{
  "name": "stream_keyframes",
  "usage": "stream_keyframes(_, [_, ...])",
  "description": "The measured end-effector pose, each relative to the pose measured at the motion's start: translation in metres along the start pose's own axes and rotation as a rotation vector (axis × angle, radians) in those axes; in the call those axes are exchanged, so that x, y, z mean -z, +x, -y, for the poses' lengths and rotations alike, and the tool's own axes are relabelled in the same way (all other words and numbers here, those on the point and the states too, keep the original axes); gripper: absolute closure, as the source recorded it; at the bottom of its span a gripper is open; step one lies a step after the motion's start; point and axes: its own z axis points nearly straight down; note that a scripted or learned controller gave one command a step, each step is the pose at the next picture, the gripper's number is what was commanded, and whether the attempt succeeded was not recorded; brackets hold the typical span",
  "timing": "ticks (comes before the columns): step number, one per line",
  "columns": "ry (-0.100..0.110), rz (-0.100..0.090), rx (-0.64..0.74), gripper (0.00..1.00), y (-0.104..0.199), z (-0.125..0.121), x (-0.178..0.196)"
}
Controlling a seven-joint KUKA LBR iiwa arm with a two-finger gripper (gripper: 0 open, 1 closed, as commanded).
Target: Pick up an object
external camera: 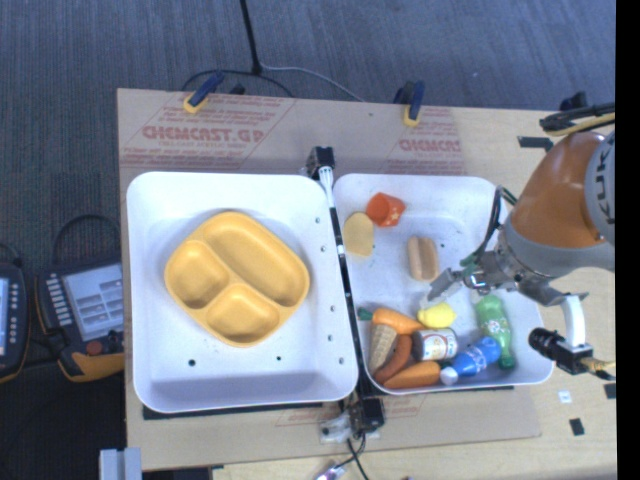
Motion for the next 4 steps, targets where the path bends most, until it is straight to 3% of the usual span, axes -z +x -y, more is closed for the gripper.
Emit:
stream_keyframes(1, [-0.016, 0.011, -0.154, 0.00, 0.053, -0.011, -0.045])
stream_keyframes(2, [-0.043, 0.009, -0.426, 0.00, 0.057, 0.013, -0.045])
stream_keyframes(3, [-0.042, 0.012, -0.430, 1.00, 0.054, 0.014, -0.034])
stream_keyframes(4, [-0.003, 0.001, 0.060, 1.00, 0.105, 0.020, 0.045])
